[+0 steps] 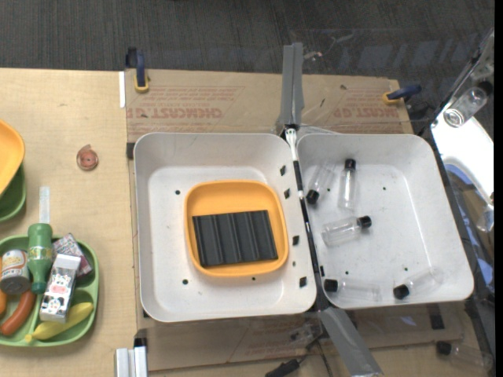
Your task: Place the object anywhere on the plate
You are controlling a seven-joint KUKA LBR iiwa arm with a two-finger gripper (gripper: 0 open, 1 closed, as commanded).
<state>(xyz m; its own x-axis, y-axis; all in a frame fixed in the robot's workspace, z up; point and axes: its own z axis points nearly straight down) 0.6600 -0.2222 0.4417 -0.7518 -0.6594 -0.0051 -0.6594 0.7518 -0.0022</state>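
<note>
- The plate [236,199], orange with rounded corners, lies in the middle of the left bin [157,210]
- The block [235,237], dark and ribbed, lies flat on the plate towards its near edge, wholly inside the rim
- The right bin [416,210] holds five clear vials [346,229] with black caps, scattered and apart; their glass is faint against the white floor, so their outlines are hard to trace
- Two of them lie along the near wall, and one there shows as little more than a cap
- At the right edge a pale, shiny arm part [460,120] is cut off by the frame; I cannot tell how the claw stands
- A green tray [78,320] of toy food sits at the left, partly cut off
- An orange bowl [9,159] above it is mostly cut off
- A small pink thing [88,159] lies on the bench; too small to name
</note>
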